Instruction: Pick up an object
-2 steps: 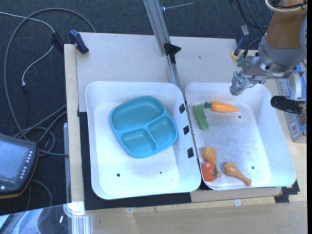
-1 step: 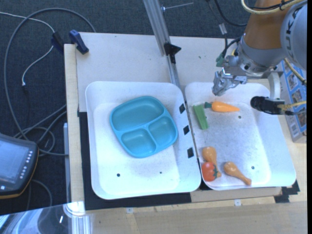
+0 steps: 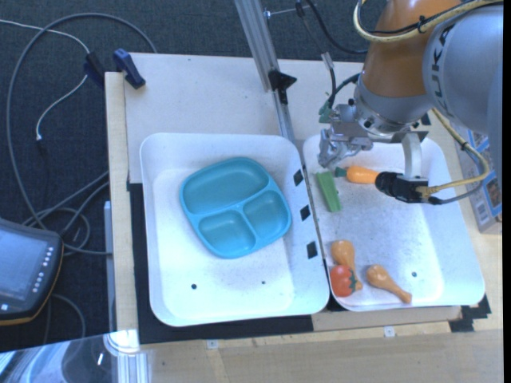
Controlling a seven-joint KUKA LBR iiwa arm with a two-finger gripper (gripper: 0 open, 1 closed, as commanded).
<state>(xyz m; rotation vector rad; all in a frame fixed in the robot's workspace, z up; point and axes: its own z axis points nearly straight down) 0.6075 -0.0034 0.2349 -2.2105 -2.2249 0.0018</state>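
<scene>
Surface [image 3: 200,94] with two white bins side by side.

Left bin [image 3: 164,238]: blue plate [image 3: 235,206], three compartments, at centre, turned askew to the bin's walls.

Right bin [image 3: 435,238]: five small things, all in the half toward the left bin.
- Block [image 3: 328,191]: green, flat along the wall nearest the left bin, toward the far end, long axis running far to near.
- Carrot [image 3: 361,175]: orange, just beside the block's far end on the bin-centre side, lying crosswise. Touching the block or apart: cannot tell.
- Tomato [image 3: 341,280]: red, in the near corner by the left bin, touching the first drumstick [image 3: 344,253] on its far side.
- Second drumstick [image 3: 387,283]: along the near edge, just beside the tomato but apart from it, thin end pointing toward that edge's middle.

Pincer [image 3: 331,158]: low over the block's far end, near the bin's far corner on the left-bin side, hanging below the arm [image 3: 415,46] that reaches in from the right. Spread or pressed together: cannot tell.

Block is nearest to the pincer and appears to lie on the bin floor.
</scene>
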